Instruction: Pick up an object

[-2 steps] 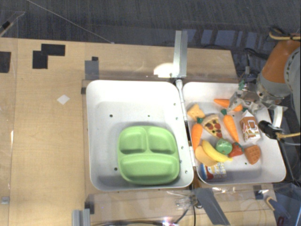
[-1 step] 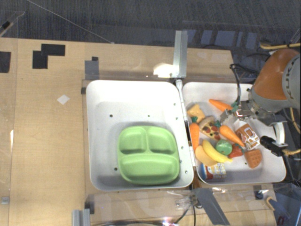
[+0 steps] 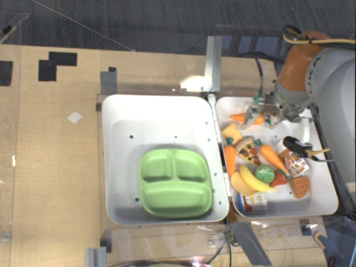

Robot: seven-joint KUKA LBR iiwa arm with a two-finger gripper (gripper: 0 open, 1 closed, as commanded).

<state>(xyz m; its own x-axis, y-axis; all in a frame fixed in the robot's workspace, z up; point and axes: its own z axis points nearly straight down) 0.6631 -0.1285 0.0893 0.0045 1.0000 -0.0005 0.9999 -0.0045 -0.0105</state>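
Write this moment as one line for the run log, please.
gripper: over right white bin, far end | nearest: small orange carrot | green divided plastic tray: left white bin

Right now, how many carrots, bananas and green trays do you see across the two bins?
Carrots: 3, one by the gripper at the right bin's back, one along its left wall, one mid-bin
Bananas: 1
Green trays: 1, in the left bin
Total: 5
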